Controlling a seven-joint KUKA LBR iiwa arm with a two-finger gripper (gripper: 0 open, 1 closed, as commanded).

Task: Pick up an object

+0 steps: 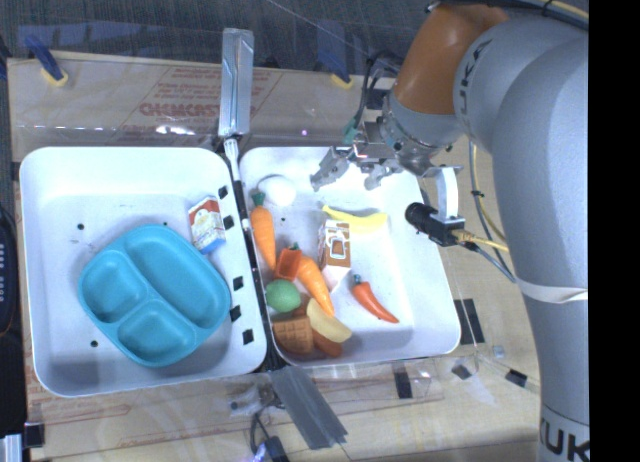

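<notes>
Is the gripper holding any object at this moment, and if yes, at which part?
Nothing is held. The gripper is open above the far end of the right bin, its fingers apart with nothing between them.

Faint red lettering is printed on the clear plastic sheet [175, 100] laid over the surface behind the bins, but it cannot be read with certainty. The letters "KU" are seen on the grey arm's base [563, 438].
</notes>
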